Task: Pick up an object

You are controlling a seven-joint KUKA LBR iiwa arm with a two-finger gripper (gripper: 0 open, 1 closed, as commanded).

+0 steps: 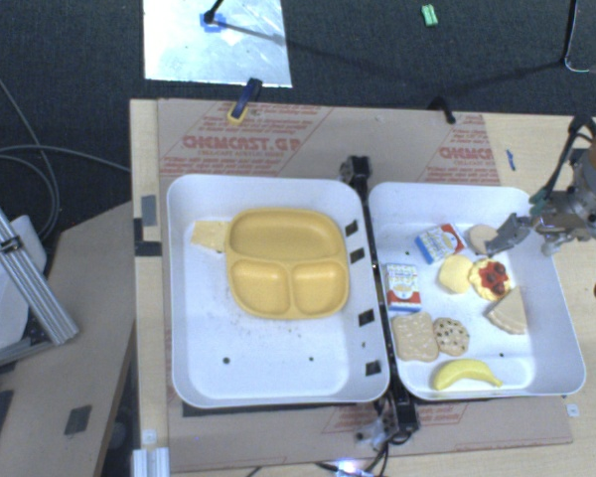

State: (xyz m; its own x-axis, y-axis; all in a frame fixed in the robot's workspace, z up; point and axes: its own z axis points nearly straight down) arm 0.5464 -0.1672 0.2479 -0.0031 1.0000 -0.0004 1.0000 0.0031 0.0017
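Note:
My gripper point(526, 243) hangs over the right bin point(556, 366) near its far right side, open, with nothing between its fingers. Just left of it lies a tan round biscuit point(481, 237). Below it sit a red-topped tart point(493, 279) and a yellow round piece point(456, 274). The same bin also holds a blue-and-white carton point(439, 242), a small milk carton point(402, 286), a square cracker point(411, 336), a chocolate-chip cookie point(451, 336), a bread slice point(508, 314) and a banana point(465, 374).
The left bin point(209, 366) holds a yellow divided plate point(286, 263) and a pale cheese slice point(209, 235) at its far left. Black clips point(359, 170) join the bins along the middle. A metal frame point(20, 276) stands off the bench's left.

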